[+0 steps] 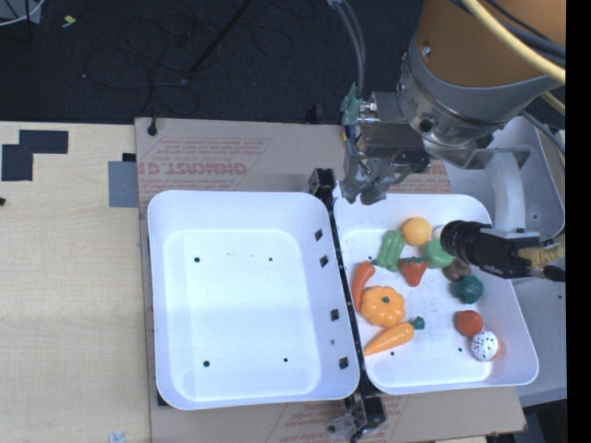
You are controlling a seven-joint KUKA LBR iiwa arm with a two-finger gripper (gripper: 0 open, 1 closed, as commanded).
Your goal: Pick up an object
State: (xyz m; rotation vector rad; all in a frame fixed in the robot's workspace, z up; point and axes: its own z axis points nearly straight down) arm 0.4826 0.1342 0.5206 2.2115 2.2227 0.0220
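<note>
Hovering at the far edge of the right bin [517, 377], the gripper [367, 190] carries nothing that can be seen, and whether it is spread or pressed together cannot be told; nearest the camera, well below it, lies a carrot [389, 338]; above that an orange pumpkin [382, 305]; closer still, a green vegetable [391, 250] and an orange ball [416, 231]; the left bin [166, 247] lies off to its side.

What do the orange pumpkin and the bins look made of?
Pumpkin: likely moulded plastic, since it is glossy with a uniform orange and smooth ribs. Bins: probably thin formed plastic, white and slightly shiny, with rounded corners. Neither can be told for certain from this view.
</note>
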